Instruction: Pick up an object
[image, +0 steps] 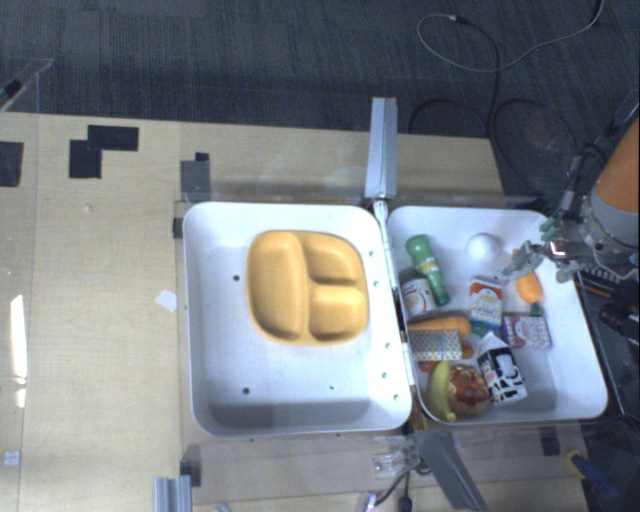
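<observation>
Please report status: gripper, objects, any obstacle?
Gripper over right bin, near white ball and orange object. Nothing seen held. Objects crowded together.

Two white bins: left bin (200, 300) with one yellow tray (305, 286); right bin (585, 370) with one green bottle (427, 265), one white ball (484, 246), one banana (440, 391), one can (417, 296), several small packets.

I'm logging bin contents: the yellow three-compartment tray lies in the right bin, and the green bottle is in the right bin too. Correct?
Not quite. The camera view shows the yellow three-compartment tray in the left white bin; the green bottle is indeed in the right white bin.
</observation>
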